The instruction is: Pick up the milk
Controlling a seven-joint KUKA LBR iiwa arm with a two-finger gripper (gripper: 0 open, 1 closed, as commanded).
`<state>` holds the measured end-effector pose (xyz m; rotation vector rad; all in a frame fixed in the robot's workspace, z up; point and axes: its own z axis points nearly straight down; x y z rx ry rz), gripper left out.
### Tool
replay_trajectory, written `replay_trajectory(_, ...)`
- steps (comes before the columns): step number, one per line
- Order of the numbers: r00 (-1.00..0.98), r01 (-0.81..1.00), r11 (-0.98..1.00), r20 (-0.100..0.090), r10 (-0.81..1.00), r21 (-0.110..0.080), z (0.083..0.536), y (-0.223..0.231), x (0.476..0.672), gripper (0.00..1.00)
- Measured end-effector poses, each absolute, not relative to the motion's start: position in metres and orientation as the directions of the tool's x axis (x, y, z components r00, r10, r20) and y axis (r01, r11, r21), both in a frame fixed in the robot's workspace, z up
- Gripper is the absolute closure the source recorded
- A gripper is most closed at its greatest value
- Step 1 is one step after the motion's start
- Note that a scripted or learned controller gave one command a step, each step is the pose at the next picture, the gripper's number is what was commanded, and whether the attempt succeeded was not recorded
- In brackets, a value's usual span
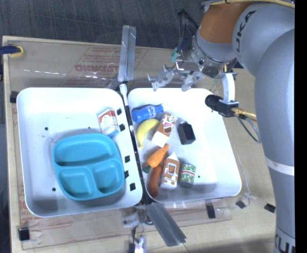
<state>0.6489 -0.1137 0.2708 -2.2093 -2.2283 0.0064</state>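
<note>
We see the milk (pixel 108 122), a small white and red carton, near the left bin's (pixel 32 101) far right corner. The gripper (pixel 175 79) hangs above the right bin's (pixel 216 157) far edge, jaws spread, holding nothing.

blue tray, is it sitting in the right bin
No, the blue tray lies in the left bin, with a small carton just above it; the right bin holds the other items.

Evenly and brightly lit from above. Mild glare on the white bins (pixel 216 162) and a pale sheen across the desk (pixel 63 62). Soft, short shadows beside the blue tray (pixel 87 165). Slightly soft focus throughout, coarse grain on small labels; dark, dim floor (pixel 63 9) beyond.
</note>
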Motion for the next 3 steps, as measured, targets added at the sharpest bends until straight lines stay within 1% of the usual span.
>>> replay_trajectory(1,-0.017,1.000,0.017,-0.005,1.000,0.020,0.115,-0.153,0.637,0.00)
replay_trajectory(2,0.122,0.993,-0.122,-0.001,0.993,0.001,0.094,-0.209,0.607,0.00)
replay_trajectory(3,0.118,0.993,-0.118,0.000,0.993,-0.001,0.103,-0.208,0.607,1.00)
